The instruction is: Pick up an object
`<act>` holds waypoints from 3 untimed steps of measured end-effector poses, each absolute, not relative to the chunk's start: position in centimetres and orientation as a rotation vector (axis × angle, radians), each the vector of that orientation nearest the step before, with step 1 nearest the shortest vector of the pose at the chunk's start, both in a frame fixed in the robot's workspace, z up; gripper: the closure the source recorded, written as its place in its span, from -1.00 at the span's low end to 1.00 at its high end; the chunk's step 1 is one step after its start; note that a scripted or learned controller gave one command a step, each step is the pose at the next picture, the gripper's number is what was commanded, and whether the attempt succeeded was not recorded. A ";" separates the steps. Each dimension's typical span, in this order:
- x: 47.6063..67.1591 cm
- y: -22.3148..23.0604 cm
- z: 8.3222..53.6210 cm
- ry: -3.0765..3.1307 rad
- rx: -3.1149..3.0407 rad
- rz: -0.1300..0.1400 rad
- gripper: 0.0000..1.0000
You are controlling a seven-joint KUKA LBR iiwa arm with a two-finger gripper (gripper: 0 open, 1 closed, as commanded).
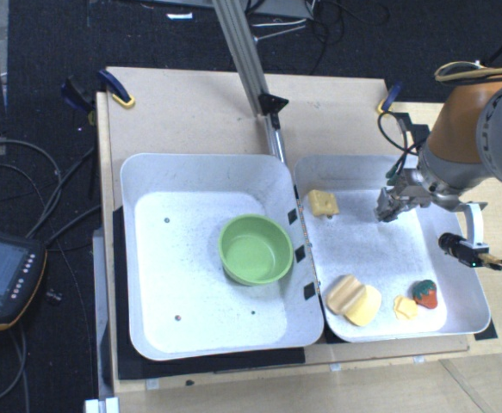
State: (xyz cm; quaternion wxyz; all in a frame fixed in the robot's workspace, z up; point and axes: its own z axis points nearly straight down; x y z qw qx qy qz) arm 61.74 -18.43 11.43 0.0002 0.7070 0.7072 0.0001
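Yellow foam is what lies closest to my pincer (389, 211): a small block (323, 203) sitting off to its left, near the upper rim of the right bin (457, 325), apart from me with bare white floor between us. I judge it the likeliest thing to pick, since it lies alone with room on every side for a grasp. My pincer hangs low over the bin's upper middle with nothing between its tips; whether they stand wide or narrow I cannot tell from this angle, for the wrist hides them.

Below me and to the left, toward the bin's near edge, a pale bread-like piece (343, 292) and a rounder yellow piece (363, 305) press against each other, which would make a clean grip harder. Below me and slightly right sit a small yellow scrap (405, 308) and a red strawberry-like toy (424, 293), close together by the wall.

Far to my left, the other bin (147, 231) holds a green bowl (255, 249), upright. Both bins rest side by side on the desk (190, 114).
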 end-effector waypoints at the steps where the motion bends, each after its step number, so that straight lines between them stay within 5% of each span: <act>1: 62.2 -19.4 16.8 2.219 2.219 0.003 1.00; 3: 62.2 -19.6 27.4 2.218 2.217 0.005 1.00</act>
